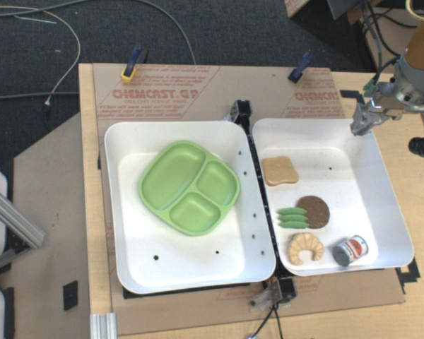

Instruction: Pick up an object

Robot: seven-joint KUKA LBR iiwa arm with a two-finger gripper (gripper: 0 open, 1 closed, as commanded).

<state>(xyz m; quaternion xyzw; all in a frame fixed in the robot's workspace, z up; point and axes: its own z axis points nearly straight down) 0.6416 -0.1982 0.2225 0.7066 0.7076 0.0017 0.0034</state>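
The right bin [371, 168] holds a slice of toast [279, 170], a brown round patty [315, 210], green pea pods [292, 217], a croissant [305, 247] and a small red-labelled can [350, 251] lying on its side. My gripper [362, 121] hangs over the far right corner of that bin, well apart from all the food items. Nothing shows between its fingers. A green three-compartment plate [189, 187] lies in the left bin [127, 189].
Blue clamps [133, 62] [301, 66] pin the cardboard base at the back. Black clips [241, 109] join the bins at the middle. Cables run across the dark floor at the top left. A metal rail [10, 214] lies at the left.
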